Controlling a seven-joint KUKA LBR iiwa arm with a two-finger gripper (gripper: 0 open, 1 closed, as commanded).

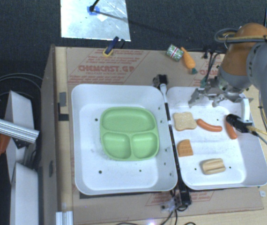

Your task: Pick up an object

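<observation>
Red print reading "CHEMCAST GP" on the brown protective sheet along the bench's far edge, behind the left bin; similar red lettering elsewhere too faint to read.

Both white bins look like smooth, faintly glossy plastic; the green tray matt plastic; the tabletop printed brown cardboard.

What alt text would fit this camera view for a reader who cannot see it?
A grey arm's gripper hovers over the back of the right bin, which holds toy bread, a sausage, a cracker and a bun. The left bin holds a green divided tray.
</observation>
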